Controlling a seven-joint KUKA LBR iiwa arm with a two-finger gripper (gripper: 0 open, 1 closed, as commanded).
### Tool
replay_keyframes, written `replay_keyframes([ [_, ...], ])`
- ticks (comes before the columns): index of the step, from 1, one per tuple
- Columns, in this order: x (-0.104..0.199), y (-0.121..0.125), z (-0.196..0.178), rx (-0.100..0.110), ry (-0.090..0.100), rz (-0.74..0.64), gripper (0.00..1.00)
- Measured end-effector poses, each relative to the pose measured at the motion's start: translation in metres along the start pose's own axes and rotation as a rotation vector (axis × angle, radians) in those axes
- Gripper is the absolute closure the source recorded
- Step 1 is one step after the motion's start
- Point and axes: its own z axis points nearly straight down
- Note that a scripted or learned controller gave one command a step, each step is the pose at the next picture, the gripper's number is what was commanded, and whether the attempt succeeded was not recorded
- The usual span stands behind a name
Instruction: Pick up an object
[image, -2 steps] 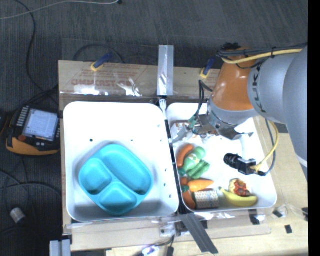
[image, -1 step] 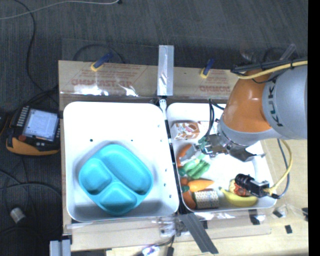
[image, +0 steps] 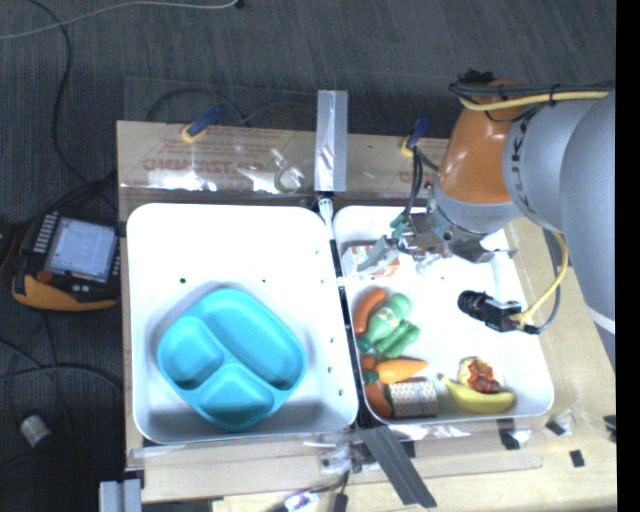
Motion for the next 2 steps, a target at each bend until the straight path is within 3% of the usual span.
replay_keyframes([
  [1, 0.027, 0.003, 0.000, 0.000, -0.003, -0.071, 0.00],
  [2, 0.023, -0.046, 0.000, -0.001, -0.001, -0.284, 0.00],
])
